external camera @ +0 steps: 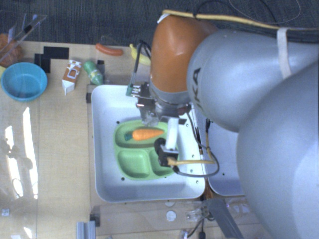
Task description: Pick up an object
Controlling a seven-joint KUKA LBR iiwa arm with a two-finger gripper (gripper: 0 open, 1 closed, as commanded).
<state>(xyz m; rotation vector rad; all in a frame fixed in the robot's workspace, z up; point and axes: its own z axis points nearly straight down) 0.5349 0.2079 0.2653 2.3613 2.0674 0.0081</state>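
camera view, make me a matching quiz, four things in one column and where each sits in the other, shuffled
Things:
1. carrot
2. blue bowl
3. green divided tray
4. sausage

Places:
A. on the bench, far left
B. in the white bin
C. in the tray's upper compartment
D. on the bench beyond the bin

Pairs: 1-C, 2-A, 3-B, 4-D

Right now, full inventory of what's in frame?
carrot: 1, orange, top compartment of the green tray
divided tray: 1, green, in the left bin
bins: 2, white, side by side on the bench
bowl: 1, blue, bench far left
small carton: 1, white and orange, behind the left bin
bottle-like toy: 1, green, beside the carton
sausage: 1, red-orange, bench back edge
arm: 1, grey with orange band, over the bins
hand: 1, just above the carrot
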